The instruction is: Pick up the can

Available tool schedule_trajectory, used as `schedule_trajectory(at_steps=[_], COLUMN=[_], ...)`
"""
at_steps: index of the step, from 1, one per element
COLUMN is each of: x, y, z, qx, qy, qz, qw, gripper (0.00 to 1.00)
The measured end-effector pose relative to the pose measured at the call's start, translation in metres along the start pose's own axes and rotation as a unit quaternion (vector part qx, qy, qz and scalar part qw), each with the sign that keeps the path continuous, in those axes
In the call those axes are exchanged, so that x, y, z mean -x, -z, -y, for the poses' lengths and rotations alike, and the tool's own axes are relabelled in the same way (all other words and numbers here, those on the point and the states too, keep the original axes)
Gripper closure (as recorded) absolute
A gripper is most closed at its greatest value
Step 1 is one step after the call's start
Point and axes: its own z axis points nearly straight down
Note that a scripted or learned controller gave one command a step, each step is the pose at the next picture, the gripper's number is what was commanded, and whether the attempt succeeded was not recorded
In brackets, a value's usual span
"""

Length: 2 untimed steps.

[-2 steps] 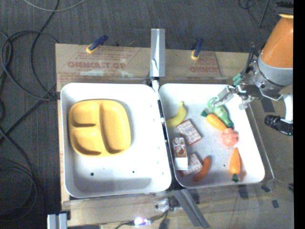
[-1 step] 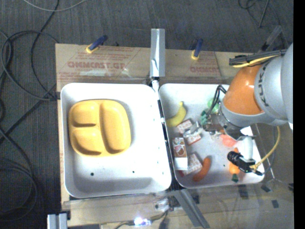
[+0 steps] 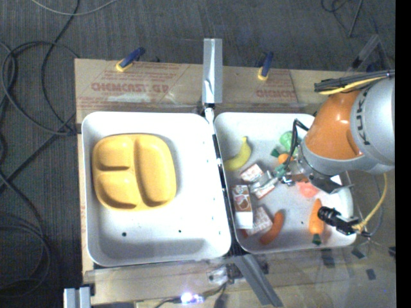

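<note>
Metal glints at my gripper (image 3: pixel 268 186), low in the right bin (image 3: pixel 292 122) among a clutter of small packets; whether its tips are parted or closed on anything I cannot tell, since they blur into that clutter. Just beside it lies a small boxy carton (image 3: pixel 252 172) with a red-and-white printed face, and below that a brown carton (image 3: pixel 241 199) above a white-ended one (image 3: pixel 244 219). No shape here reads clearly to me as the can, so I cannot say where it sits. A curved yellow banana (image 3: pixel 241 154) lies toward the bin's upper left, a smooth reddish sausage (image 3: pixel 272 228) near the front wall, an orange carrot (image 3: pixel 315 218) to the right. In the left bin (image 3: pixel 96 127) rests a glossy yellow tray (image 3: pixel 135 170) with rounded compartments.
</note>
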Motion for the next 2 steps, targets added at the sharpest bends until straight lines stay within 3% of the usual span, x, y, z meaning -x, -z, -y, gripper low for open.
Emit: schedule_trajectory(at_steps=[1, 2], x=[-0.013, -0.020], y=[-0.009, -0.010], z=[-0.022, -0.046], qx=[-0.005, -0.007], qy=[-0.270, -0.382], qz=[0.006, 0.007], qw=[0.9627, 0.9243], gripper=[0.00, 0.00])
